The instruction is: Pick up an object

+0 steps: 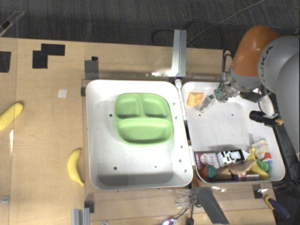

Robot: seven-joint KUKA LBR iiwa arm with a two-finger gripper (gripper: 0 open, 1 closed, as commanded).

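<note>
The end effector [206, 103] is hanging low over the far part of the right shallow white plastic bin [234, 132]; whether it is released or clenched cannot be told. A small orange square block [195, 99] is lying just to its left. A jumble of packaged items [234, 163] is sitting well nearer the camera. A green divided plastic plate [143, 117] is resting in the left white bin [101, 139], farther left.
</note>
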